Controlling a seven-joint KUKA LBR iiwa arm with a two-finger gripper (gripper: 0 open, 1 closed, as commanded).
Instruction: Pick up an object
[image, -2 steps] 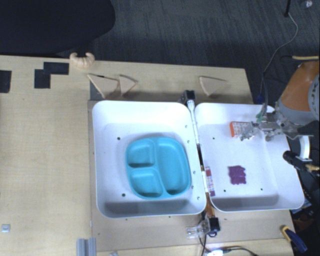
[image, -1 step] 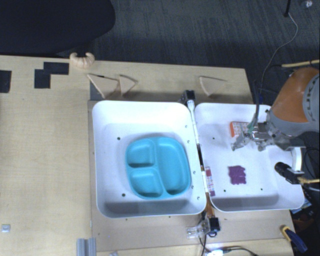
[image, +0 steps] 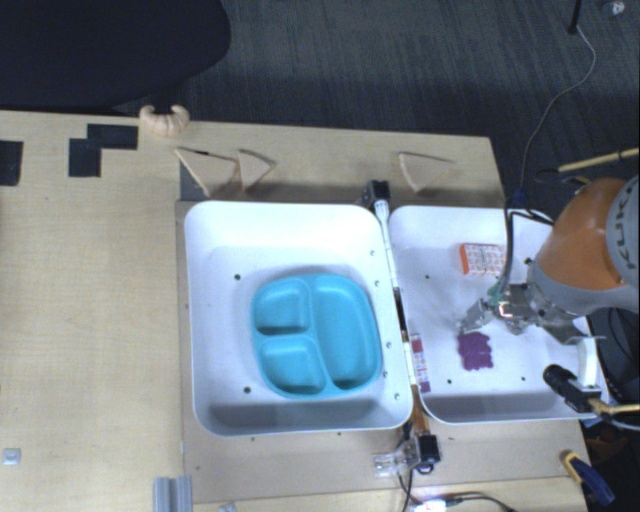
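Camera view: purple object lies just below the arm's jaws; whether they are apart, cannot tell.

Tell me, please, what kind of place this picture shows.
Most likely a robotics lab bench set up for grasping trials. Two shallow white bins sit side by side on a plywood bench, a grey and orange robot arm reaches into the right one, and loose cables run across the dark carpet.

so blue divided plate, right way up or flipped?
Right way up: the blue plate lies flat in the left bin, its three compartments facing up.
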